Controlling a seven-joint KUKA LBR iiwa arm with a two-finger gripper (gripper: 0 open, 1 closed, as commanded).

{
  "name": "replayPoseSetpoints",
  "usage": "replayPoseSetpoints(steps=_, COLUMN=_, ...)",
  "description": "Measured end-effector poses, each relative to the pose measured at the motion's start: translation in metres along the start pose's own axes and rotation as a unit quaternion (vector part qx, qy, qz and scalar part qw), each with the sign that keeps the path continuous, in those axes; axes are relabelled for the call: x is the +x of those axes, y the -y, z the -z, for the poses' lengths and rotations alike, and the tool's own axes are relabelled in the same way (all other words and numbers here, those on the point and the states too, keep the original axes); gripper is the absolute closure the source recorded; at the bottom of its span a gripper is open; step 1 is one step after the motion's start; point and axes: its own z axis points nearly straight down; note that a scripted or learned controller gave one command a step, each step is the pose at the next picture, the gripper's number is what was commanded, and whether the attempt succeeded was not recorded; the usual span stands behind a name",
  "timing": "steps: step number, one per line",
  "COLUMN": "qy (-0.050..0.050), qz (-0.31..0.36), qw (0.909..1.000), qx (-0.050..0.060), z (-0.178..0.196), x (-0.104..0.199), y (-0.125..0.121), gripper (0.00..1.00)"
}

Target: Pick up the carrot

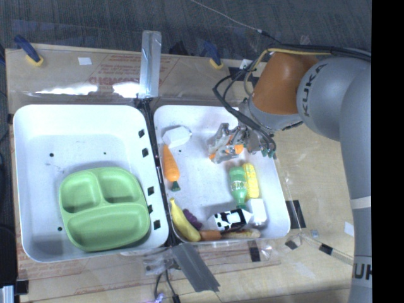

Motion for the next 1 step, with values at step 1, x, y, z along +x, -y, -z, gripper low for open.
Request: replayPoseSetpoints(steps=1, qy=-0.001, qz=-0.093, qw=0.9957, qx=0.000, z=0.0618, x=0.0279, y=-0.0739, gripper=1.00)
